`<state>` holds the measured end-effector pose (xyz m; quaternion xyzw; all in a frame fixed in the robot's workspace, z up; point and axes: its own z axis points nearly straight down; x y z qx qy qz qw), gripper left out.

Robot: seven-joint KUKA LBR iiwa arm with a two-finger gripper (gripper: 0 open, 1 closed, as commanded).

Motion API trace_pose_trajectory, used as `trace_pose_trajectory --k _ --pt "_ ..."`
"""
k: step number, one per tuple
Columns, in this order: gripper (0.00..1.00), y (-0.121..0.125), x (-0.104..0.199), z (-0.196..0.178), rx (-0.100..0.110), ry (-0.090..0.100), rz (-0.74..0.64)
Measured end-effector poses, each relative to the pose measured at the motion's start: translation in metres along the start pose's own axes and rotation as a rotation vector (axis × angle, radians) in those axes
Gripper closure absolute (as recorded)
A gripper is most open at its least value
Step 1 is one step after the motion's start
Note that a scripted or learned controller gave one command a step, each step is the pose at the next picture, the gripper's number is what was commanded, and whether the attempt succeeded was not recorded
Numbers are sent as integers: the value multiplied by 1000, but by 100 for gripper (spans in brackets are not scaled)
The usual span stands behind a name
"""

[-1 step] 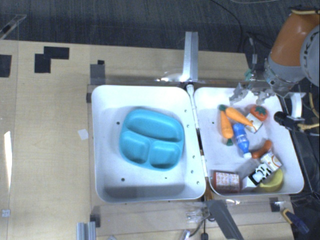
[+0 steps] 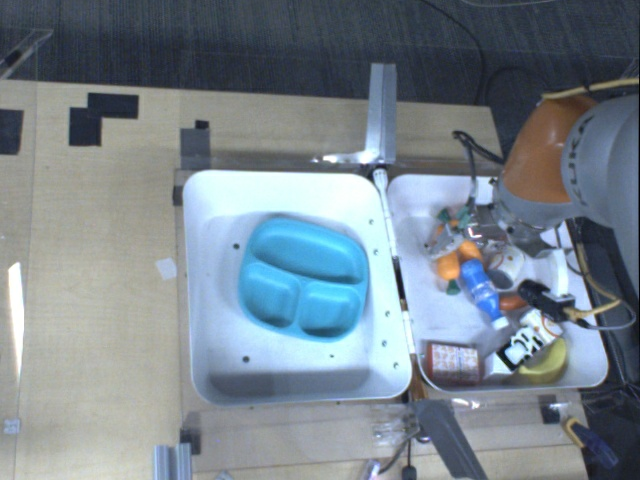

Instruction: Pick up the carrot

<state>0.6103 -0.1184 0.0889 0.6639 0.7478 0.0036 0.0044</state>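
Found the gripper (image 2: 468, 230) low over the back half of the right bin (image 2: 592, 373), at the end of the grey arm (image 2: 590, 163) reaching in from the right. Could not tell whether the claw was released or clenched, nor whether anything was caught in it. Saw it down among the clutter, hard up against several small pieces.

Noted the left bin (image 2: 210, 268) alongside, with a blue divided tray (image 2: 300, 273) lying flat near its middle. In the right bin, noted a brown box (image 2: 455, 361) lying flat in the front left corner. Saw a yellow banana-like piece (image 2: 550, 365) at the front right, with a black-and-white item (image 2: 520, 346) resting against it. Marked a blue bottle (image 2: 482, 293) on its side near the middle, pale cap toward the front. Saw a small white cup (image 2: 507, 265) just right of the bottle, close under the wrist. Made out tiny green and red bits (image 2: 445, 216) at the back, too small to name.

Placed the carrot (image 2: 449, 265) just in front of the claw and slightly left, beside the bottle's upper end, on the bin floor. Could not tell whether the claw touched it.
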Motion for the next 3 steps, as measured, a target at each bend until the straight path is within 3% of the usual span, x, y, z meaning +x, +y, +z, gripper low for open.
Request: trace_pose_trajectory --k 1,2,3 --pt "100 2 1 -11 -5 0 -2" --pt "100 -31 42 -97 5 0 80" --pt "100 -15 42 -109 6 1 33"
